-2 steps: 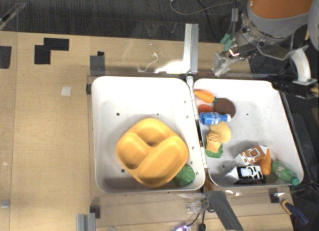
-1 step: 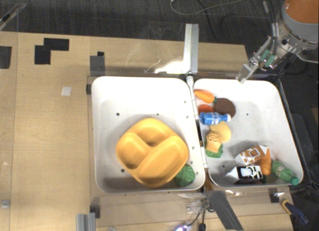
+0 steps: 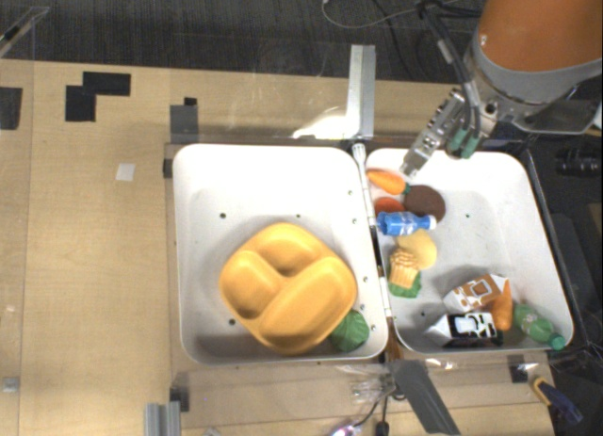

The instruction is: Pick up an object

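Orange carrot [image 3: 384, 180] half hidden beneath the tool [image 3: 415, 161], fingertips indistinct.

Light wood bench [image 3: 85, 236], dark carpet floor [image 3: 188, 1]

The light is even and rather bright, coming from above. The two white bins [image 3: 283, 166] look almost washed out, and a strong glare patch [image 3: 325, 125] lies on the bench [image 3: 85, 236] at about 12 o'clock. Under the yellow tray [image 3: 287, 285] there is a soft, short shadow at 7 o'clock. The orange arm [image 3: 542, 6] at 2 o'clock is blurred, out of focus. The picture is grainy; small objects lack sharp edges.
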Available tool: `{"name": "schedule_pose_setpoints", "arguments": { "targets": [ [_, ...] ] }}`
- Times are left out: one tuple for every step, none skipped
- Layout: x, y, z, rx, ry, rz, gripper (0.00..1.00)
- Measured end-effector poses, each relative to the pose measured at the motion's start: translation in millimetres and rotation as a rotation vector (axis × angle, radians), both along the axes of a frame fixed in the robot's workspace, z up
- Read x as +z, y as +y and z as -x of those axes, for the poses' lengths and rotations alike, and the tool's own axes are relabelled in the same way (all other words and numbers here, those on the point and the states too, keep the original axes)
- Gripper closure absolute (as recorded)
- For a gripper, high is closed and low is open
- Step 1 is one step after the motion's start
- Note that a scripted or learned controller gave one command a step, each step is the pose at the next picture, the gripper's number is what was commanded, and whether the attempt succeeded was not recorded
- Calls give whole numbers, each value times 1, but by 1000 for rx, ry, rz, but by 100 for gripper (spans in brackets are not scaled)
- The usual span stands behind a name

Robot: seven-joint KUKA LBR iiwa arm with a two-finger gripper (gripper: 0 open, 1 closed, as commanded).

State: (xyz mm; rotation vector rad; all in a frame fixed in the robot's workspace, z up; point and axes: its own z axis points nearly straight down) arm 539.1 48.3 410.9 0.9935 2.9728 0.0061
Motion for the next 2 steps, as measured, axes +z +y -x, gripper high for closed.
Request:
{"name": "schedule_pose_setpoints", "arguments": {
  "targets": [
    [-37, -5, 34, 233, -1, 2, 100],
    [-24, 33, -14, 543, -4, 4, 100]
  ]
}}
